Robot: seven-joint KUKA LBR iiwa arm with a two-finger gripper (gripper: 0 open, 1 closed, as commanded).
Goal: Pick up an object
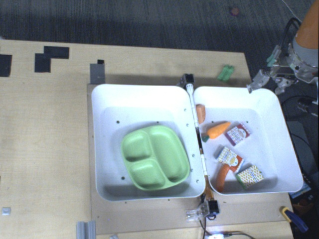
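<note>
The right bin [279, 133] holds several small items. An orange carrot [219, 130] lies near its left wall, with a sausage [200, 113] just behind it. A red carton [238, 134], a yellow-and-white carton [228, 156], a second sausage [221, 177] and a green-and-yellow carton [249, 176] lie further forward. My gripper [268, 82] hangs over the far right corner of this bin, above its rim and well away from all the items. Its fingers are open and nothing is between them.
A green divided plate [155, 157] lies in the left bin [107, 133]. A small green object [226, 73] rests on the bench behind the right bin. Black clips sit on the ridge between the bins. Cables run at the right edge.
</note>
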